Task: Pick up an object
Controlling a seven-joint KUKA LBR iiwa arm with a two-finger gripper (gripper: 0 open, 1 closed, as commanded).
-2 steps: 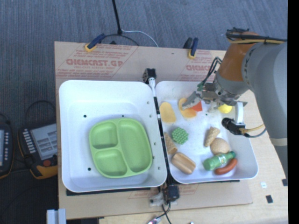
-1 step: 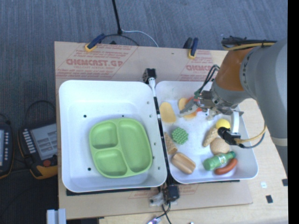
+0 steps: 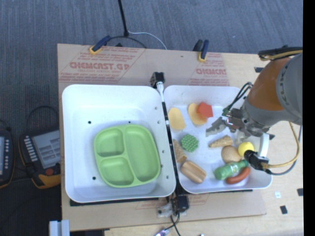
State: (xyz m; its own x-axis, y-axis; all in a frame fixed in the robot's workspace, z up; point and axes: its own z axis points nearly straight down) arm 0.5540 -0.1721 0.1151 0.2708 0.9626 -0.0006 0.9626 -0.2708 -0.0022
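The surface (image 3: 74, 63) carries two bins; the left bin (image 3: 83, 102) holds a green tray (image 3: 127, 155). Right of the tray, the end effector (image 3: 220, 125) hovers released above a croissant (image 3: 220, 141), nothing between its fingers.

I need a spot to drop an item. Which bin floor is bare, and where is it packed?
Left bin: bare floor along the back wall and left wall, around the green divided plate. Right bin: a bare strip along the back wall, above the red piece. It is crowded from the green ball to the front right corner, where the pincer hangs.
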